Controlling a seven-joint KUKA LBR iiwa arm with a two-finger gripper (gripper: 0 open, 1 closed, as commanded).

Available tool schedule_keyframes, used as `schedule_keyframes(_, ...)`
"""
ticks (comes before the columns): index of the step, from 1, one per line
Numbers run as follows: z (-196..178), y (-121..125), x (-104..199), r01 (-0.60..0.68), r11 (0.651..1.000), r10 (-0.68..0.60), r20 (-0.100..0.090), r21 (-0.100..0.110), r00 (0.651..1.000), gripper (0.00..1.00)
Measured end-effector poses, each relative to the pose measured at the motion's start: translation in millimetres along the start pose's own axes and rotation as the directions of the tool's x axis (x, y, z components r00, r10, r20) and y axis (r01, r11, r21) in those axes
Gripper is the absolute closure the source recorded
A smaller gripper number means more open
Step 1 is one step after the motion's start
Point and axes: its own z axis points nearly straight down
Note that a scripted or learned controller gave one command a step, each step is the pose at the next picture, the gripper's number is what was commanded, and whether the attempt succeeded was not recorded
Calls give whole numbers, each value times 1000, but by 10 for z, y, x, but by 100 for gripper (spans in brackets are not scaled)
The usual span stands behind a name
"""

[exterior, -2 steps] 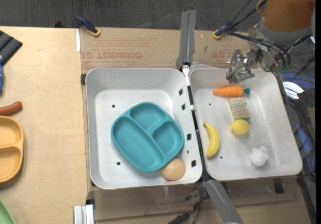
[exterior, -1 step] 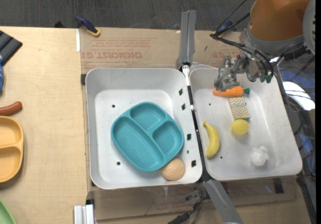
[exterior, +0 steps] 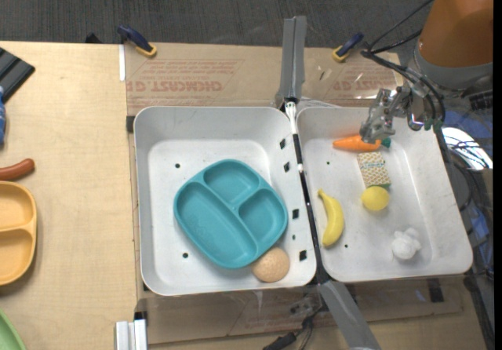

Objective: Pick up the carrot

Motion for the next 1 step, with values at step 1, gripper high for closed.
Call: schedule_keyframes(1,-31,98,223,-204,979,204,-1,0,979,100)
